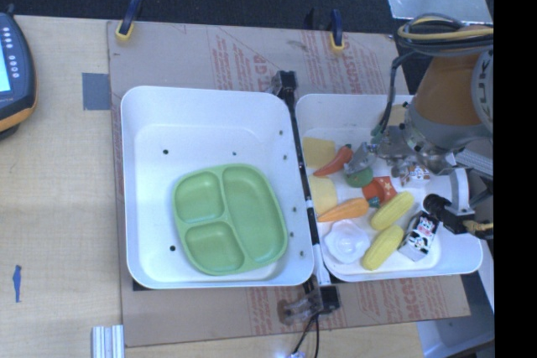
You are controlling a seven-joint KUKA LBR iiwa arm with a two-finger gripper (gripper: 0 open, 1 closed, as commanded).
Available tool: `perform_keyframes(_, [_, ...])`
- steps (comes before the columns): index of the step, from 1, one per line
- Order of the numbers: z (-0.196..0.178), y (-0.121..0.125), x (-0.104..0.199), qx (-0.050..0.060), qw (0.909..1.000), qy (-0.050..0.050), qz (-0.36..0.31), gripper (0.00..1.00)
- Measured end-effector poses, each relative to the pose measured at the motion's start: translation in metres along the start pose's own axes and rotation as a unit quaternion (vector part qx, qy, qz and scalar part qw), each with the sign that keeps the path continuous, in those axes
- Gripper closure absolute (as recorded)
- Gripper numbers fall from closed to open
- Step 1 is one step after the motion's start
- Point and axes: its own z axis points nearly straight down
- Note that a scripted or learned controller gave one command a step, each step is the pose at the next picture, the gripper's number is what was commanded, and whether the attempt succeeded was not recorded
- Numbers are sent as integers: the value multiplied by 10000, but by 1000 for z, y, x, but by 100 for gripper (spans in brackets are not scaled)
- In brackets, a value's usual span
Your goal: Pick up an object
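The right bin (460,261) holds several toy foods. A red chili pepper (334,161) lies beside a yellow cheese slab (317,150). Below them are a carrot (342,210), two corn cobs (392,210) (382,247), a white cup (346,243) and a cow-patterned carton (419,236). My gripper (367,155) hangs low over the bin's middle, just above a small green piece (358,177) and right of the chili. A red piece (379,189) lies close under the wrist. The arm hides what is beneath it.
The left bin (143,180) holds a green divided plate (231,218). A metal clamp (286,84) sits where the bins meet. A pendant (13,71) lies at the bench's far left. The arm's orange band (445,96) looms over the right bin's far corner.
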Motion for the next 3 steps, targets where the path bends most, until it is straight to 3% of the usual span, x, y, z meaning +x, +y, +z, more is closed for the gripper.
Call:
perform_keyframes(1, [42, -40, -6, -150, 9999, -53, -9, 0])
perform_keyframes(2, [27, -38, -9, -162, 9998, -65, -17, 100])
perform_keyframes(3, [29, -38, -8, -157, 9999, -63, -16, 0])
